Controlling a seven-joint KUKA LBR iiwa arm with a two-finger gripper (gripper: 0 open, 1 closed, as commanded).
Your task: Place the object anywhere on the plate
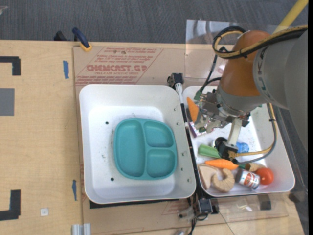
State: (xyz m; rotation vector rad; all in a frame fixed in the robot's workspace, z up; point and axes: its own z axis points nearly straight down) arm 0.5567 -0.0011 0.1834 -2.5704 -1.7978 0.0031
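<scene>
The job appears to be at the picking step. The tool (204, 123) hangs low over the cluttered bin (283, 165), near the wall it shares with the other bin. The wrist above hides it, so I cannot tell whether it is spread, pressed together or pinching anything. No object is on the plate (145, 148), which lies bare in the neighbouring bin (93, 146), across that wall from the tool. The object to be moved is most likely one of those nearest the tool: an orange piece (193, 110) just beside it, or a green vegetable (209, 151) and a carrot (222, 164) a little below it. The next move calls for a firm grip on one thing, a clean lift clear of the wall, then a carry across to the plate.
</scene>
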